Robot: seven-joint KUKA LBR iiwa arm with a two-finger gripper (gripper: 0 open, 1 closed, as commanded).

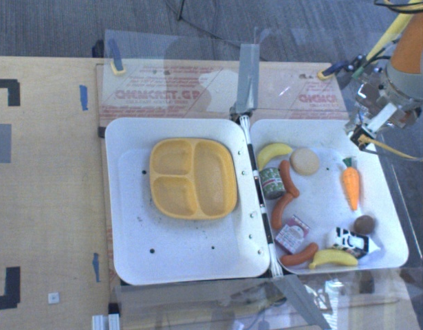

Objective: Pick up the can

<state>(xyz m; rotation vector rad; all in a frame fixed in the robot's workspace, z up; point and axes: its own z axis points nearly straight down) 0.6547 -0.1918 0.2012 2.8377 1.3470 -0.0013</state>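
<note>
The can point(271, 182) is small, with a green label and a dark top. It stands at the left edge of the right bin point(390, 205), just below a yellow banana point(273, 153) and pressed against a reddish sausage point(289, 178). My gripper point(373, 117) hovers over the bin's far right corner, well to the right of the can and apart from it. Nothing shows beneath the gripper.
The left bin point(125, 205) holds a yellow divided plate point(193, 178). The right bin also holds a round tan biscuit point(305, 161), a carrot point(351, 186), a brown ball point(364, 223), a pink packet point(292, 235), a second banana point(333, 258) and two more sausages.
</note>
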